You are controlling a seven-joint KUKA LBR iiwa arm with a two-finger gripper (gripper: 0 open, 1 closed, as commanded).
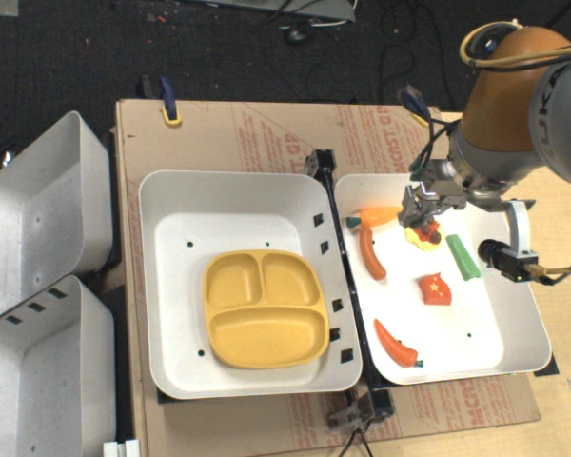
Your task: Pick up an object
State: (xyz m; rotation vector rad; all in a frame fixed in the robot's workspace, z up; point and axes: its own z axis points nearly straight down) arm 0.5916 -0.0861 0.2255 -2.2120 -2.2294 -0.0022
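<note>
The right bin (514, 346) holds several toy foods. An orange carrot (379, 216) lies at its back left, a red sausage (372, 254) just in front of it, a red pepper piece (436, 289) in the middle, a red chili (396, 343) near the front and a green stick (462, 256) to the right. A yellow and red piece (424, 236) lies right under my gripper (419, 219), which hangs low over the bin's back middle. The fingers point down at that piece, and their spread is too small to read.
The left bin (162, 255) holds a yellow divided tray (265, 308). A black divider (338, 246) runs between the two bins. Grey containers (38, 255) stand off the bench to the left. My arm's orange band (514, 84) rises over the right bin's back right.
</note>
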